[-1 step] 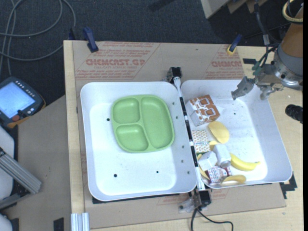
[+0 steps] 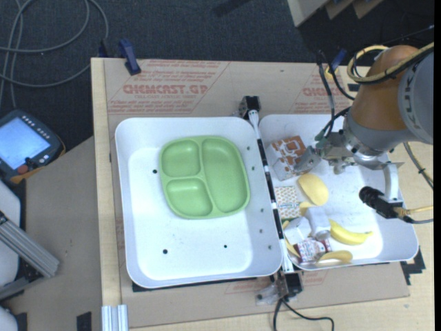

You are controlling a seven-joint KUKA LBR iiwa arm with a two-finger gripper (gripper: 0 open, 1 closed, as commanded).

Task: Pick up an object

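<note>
Bananas (image 2: 348,236) lay nearest the lens, well below the gripper (image 2: 324,154) | finger state: could not tell | yellow lemon-like object (image 2: 313,188) just under the gripper, touching snack packets (image 2: 289,200) | risk, as I judged: crowded items could slip or get pinched together.

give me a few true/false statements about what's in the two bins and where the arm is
1. The green divided tray lies in the left bin. True.
2. The arm hangs over the left bin. False: it is over the right bin.
3. A banana lies in the right bin. True.
4. The green tray holds a banana. False: its compartments hold nothing.
5. A yellow lemon-like object sits in the right bin. True.
</note>
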